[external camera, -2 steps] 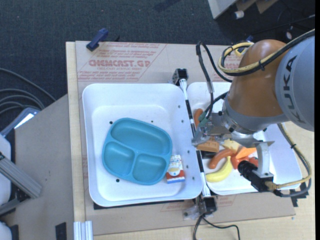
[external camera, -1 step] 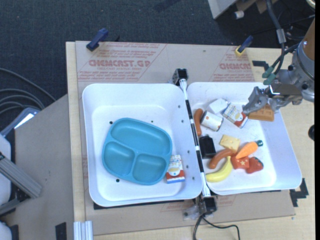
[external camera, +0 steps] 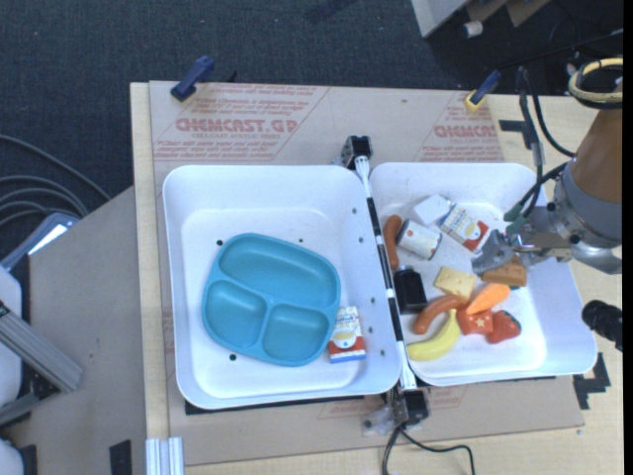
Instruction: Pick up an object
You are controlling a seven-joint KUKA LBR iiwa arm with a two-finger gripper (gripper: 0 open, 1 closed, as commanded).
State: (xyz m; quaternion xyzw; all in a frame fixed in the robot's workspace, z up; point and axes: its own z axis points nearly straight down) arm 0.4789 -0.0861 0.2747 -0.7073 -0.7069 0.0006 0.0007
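My gripper (external camera: 497,255) hangs low over the right side of the right bin (external camera: 560,362). A brown toy food piece (external camera: 506,273) lies right under it, partly covered. Around it are an orange carrot (external camera: 485,297), a yellow cheese wedge (external camera: 455,282), a red pepper (external camera: 497,327), a banana (external camera: 436,342), a reddish sausage (external camera: 433,312) and a black block (external camera: 408,289). Farther back lie an orange hot dog (external camera: 393,237) and three small white cartons (external camera: 432,210).
The left bin (external camera: 188,206) bears a blue divided plate (external camera: 269,298) with a small printed carton (external camera: 345,333) by its right edge. A black divider rail (external camera: 376,236) runs between the bins. Cables (external camera: 534,137) trail behind the arm.
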